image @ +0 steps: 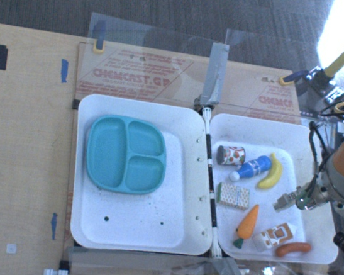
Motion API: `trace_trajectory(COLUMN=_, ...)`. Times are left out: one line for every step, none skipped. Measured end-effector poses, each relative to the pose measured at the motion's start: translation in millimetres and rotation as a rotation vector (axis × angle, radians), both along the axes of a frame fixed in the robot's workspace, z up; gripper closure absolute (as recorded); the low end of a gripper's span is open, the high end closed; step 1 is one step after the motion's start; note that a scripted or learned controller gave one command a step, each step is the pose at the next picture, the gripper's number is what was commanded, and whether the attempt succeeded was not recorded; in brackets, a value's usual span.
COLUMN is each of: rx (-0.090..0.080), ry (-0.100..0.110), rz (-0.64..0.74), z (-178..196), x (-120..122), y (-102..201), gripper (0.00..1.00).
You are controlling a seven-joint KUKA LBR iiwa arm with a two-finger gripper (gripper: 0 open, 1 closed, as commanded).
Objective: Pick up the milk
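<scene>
The milk (274, 236) is a small white carton with an orange-brown label. It lies on its side near the front right corner of the right bin (298, 140), between a carrot (247, 222) and a sausage (293, 248). My gripper (285, 202) hangs over the right part of that bin, a little behind the carton and apart from it. Its fingers stand open and hold nothing.
The right bin also holds a red-and-white can (230, 154), a blue bottle (251, 168), a banana (271, 172) and a speckled box (233, 196). In the left bin (84, 217) a teal divided plate (126, 154) lies. A ridge (207, 183) separates the bins.
</scene>
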State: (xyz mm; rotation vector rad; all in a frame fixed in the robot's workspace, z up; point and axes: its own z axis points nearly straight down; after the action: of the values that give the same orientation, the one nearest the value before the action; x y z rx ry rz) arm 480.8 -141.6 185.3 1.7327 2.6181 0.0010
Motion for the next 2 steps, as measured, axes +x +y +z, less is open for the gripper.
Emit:
trace_trajectory(rx=0.0, ry=0.0, rz=0.0, z=0.0, x=-0.1, y=-0.1, gripper=0.0)
trace_trajectory(rx=-0.011, ry=-0.021, rz=0.137, z=-78.8, x=4.6, y=-12.8, gripper=0.0)
